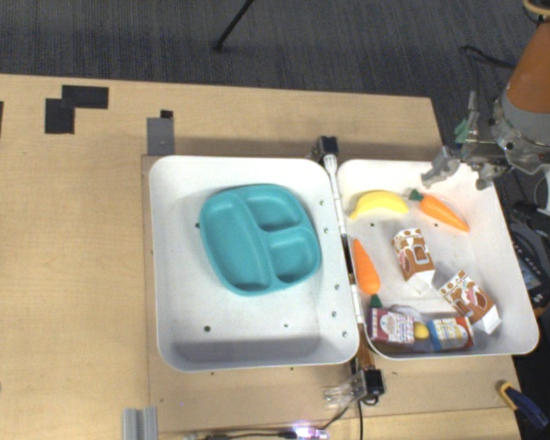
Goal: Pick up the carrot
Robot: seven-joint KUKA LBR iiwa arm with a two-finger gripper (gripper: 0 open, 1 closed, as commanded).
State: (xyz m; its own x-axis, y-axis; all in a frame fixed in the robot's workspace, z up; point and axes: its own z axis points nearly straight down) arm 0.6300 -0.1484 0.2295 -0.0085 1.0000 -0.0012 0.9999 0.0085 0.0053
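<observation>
Cables (348, 401) at near bench edge (64, 273); dark carpet (119, 16) beyond. Left bin (179, 337): teal divided plate (258, 238). Right bin (509, 278): banana (379, 204), two carrots, one (443, 213) at far side under gripper (462, 172), other (366, 266) by left wall; cartons (412, 251). Jaws spread, grasping nothing. Arm cut off right.

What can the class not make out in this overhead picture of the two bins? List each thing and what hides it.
- End effector, camera view: small and blurred at the right bin's far rim.
- Arm: cut off by the top right edge.
- Print on the two brown cartons: too small to read.
- Two carrots lie there; which is meant is unclear.
</observation>
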